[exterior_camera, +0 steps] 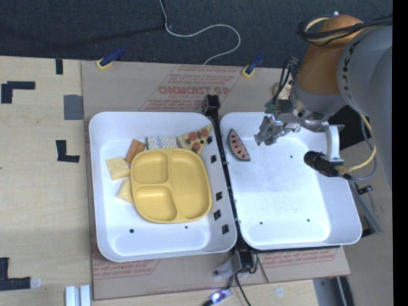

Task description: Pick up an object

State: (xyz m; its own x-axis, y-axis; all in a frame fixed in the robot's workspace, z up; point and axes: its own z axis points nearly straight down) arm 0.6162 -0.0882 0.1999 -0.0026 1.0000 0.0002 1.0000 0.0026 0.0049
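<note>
Presently my jaws (270,132) hung right of the watermelon slice (238,145), aperture indeterminate, nothing visibly held; its nearness to the divider risked a miss.

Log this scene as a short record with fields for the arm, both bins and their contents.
arm: reaches in from the right, gripper over the right bin
right bin contents: watermelon slice near its left wall
left bin contents: yellow divided plate, with small food pieces around its upper and left edges
held: nothing seen between the fingers
</note>
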